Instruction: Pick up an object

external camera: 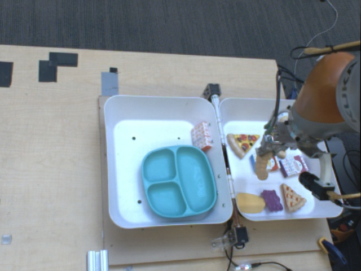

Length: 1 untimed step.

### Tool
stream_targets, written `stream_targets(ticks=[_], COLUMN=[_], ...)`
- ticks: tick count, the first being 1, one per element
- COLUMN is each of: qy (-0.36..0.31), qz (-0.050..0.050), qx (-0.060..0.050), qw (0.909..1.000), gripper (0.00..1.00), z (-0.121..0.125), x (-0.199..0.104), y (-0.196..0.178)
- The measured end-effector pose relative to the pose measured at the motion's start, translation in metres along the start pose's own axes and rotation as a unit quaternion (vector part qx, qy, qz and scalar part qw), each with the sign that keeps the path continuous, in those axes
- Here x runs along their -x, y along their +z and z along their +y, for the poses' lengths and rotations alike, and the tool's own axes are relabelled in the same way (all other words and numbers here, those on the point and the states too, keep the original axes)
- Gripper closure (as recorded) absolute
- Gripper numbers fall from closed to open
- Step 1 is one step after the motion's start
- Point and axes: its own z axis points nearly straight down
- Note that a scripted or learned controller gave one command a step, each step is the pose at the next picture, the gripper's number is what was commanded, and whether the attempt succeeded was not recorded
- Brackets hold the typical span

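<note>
While the arm is reaching in over the right bin [333, 210], the end effector [269, 145] is hanging above a tan piece [261, 167] mid-bin; can't tell its grip. Looks like the approach step, so next it's needing a straight drop.

The single fixed camera looked down at a slant from above the bench [51, 168], far enough to take in both white bins [113, 168] side by side, with the arm [324, 95] entering from the right.
</note>
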Motion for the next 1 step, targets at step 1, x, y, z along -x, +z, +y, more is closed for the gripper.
stream_targets(ticks=[1], qy=[-0.001], qz=[-0.001], qx=[0.000], qw=[1.0000], gripper=[1.00], z=[0.0761], x=[-0.0393], y=[-0.0798])
